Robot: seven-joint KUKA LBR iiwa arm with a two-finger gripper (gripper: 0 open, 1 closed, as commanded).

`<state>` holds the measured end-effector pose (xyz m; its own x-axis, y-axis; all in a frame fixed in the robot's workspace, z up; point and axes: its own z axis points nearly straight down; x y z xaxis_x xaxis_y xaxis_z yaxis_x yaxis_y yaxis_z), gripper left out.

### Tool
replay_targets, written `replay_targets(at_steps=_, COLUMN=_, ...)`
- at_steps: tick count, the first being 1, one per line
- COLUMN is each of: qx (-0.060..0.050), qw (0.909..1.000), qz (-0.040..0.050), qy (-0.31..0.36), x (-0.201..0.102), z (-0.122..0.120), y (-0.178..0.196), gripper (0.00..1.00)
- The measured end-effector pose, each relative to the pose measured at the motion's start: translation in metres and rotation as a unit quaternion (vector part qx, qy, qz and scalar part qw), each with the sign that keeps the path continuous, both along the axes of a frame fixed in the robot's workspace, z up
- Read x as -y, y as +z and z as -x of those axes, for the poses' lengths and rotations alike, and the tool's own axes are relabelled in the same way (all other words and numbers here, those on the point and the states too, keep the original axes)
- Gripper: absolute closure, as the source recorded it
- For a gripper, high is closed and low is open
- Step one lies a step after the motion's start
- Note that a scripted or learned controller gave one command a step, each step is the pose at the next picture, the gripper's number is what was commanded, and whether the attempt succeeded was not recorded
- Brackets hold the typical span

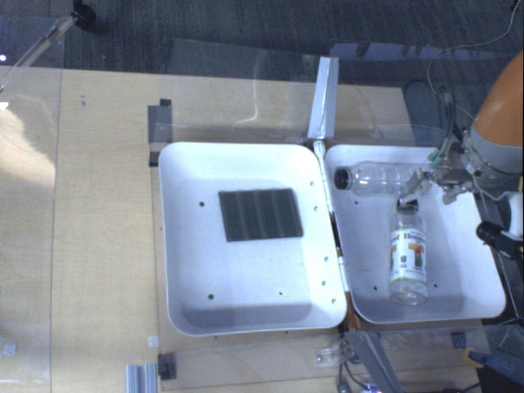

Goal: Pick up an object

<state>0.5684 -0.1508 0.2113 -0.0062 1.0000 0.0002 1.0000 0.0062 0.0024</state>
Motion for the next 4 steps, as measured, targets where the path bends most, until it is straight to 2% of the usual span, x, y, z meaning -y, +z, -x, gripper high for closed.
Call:
replay_targets(at_steps=1, qx=0.003, qw=0.9995, qz=0.0003, qy=0.033, x=-0.021, z=0.008, y=-0.115, gripper=0.0)
replay_targets(at_steps=2, qx=0.015, qw=0.9972, qz=0.003, qy=0.073, x=-0.039, z=0.059, y=-0.119, gripper=0.0)
replay_targets(at_steps=3, qx=0.014, qw=0.9972, qz=0.0027, qy=0.073, x=-0.038, z=0.059, y=-0.109, gripper=1.0)
replay_targets(at_steps=4, qx=0.003, qw=0.9971, qz=0.0006, qy=0.076, x=-0.076, z=0.024, y=-0.026, gripper=1.0)
